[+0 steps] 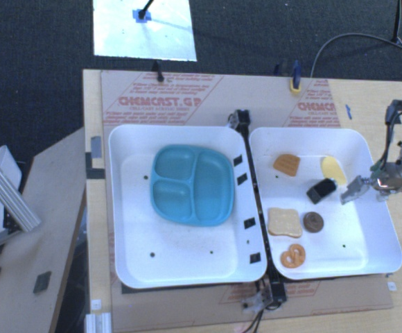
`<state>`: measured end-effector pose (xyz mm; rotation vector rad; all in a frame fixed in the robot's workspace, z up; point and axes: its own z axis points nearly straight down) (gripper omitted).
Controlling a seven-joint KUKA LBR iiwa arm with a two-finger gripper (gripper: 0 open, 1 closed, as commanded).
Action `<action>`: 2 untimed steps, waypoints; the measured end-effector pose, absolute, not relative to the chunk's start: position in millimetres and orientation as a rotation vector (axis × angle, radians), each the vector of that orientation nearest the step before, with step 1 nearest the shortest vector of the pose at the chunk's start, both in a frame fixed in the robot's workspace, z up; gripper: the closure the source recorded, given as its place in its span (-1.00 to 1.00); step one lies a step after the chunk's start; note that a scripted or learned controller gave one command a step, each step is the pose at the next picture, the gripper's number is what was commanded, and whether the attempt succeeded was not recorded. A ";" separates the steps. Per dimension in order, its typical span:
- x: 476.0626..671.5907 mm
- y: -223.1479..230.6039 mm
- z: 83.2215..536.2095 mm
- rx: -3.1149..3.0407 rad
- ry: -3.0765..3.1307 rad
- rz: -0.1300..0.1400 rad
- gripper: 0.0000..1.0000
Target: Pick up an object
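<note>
Over on the right, the end effector point(359, 188) hangs above the right bin point(378, 252), near its right wall, with its pale fingers seemingly parted a little and nothing visible between them, though the view is too blurred there to be sure. Just beside it to the left lies a black block point(321, 190), touching or nearly touching a yellow piece point(333, 168). Further left sits an orange-brown wedge point(287, 164). Lower down, a tan toast slice point(284, 222) lies beside a brown round cookie point(313, 221), and a pretzel point(293, 256) rests near the front rim. A blue divided plate point(191, 184) fills the middle of the left bin point(135, 255) on the surface point(152, 99).
</note>
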<state>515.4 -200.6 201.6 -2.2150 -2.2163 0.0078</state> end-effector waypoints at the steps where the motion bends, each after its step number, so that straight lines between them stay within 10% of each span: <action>1: 518.3 -200.3 206.9 -2.218 -2.227 -0.001 -1.00; 2: 523.3 -203.9 146.3 -2.218 -2.222 0.002 -1.00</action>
